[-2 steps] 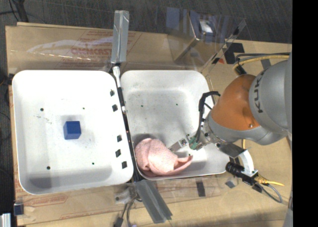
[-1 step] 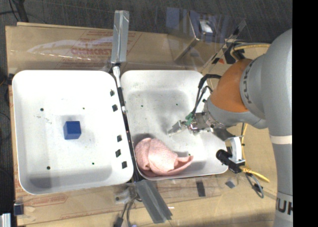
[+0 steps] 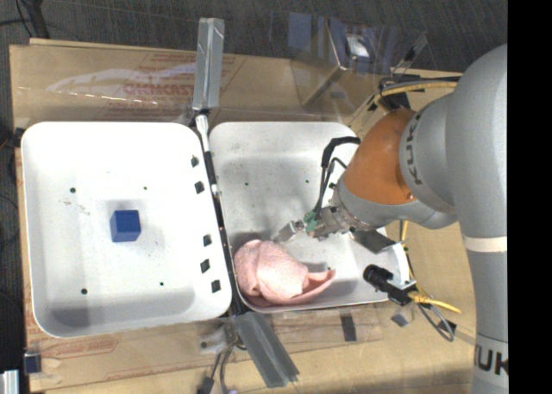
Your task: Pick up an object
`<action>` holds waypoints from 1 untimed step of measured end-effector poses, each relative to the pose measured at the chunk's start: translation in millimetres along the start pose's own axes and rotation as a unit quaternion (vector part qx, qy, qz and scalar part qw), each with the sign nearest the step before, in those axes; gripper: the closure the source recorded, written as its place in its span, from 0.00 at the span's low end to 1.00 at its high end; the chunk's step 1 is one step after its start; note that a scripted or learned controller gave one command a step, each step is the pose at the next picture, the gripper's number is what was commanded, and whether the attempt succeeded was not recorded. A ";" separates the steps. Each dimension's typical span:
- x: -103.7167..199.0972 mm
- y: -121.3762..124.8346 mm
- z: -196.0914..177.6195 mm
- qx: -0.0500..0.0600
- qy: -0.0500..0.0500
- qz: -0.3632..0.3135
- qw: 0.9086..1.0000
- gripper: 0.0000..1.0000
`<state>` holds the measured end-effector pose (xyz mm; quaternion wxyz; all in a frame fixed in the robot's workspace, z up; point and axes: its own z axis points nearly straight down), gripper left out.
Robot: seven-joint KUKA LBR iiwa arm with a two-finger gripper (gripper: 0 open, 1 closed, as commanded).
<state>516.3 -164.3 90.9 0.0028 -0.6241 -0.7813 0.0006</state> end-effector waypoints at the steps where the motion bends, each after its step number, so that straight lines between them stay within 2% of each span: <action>1: 47.1 20.1 0.5 0.001 0.000 -0.099 0.995 0.00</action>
